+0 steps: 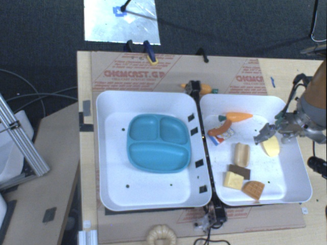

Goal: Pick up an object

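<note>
In the right bin (299, 180), toy foods lie scattered: an orange carrot (238, 117), a red sausage (219, 129), a tan bread roll (241, 154), a brown chocolate piece (238, 171), a yellow cheese cube (234, 180) and a round waffle (253, 189). A pale yellow wedge (272, 147) rests near the bin's right side. My gripper (270, 134) reaches in from the right and hangs just over the wedge's upper edge, partly covering it. I see nothing lifted off the bin floor.
The left bin (110, 137) holds a blue divided plate (157, 142). A black divider (200, 137) runs between the bins. A ring-shaped pastry (162, 235) lies on the bench in front, and a foil sheet (121, 14) lies at the back.
</note>
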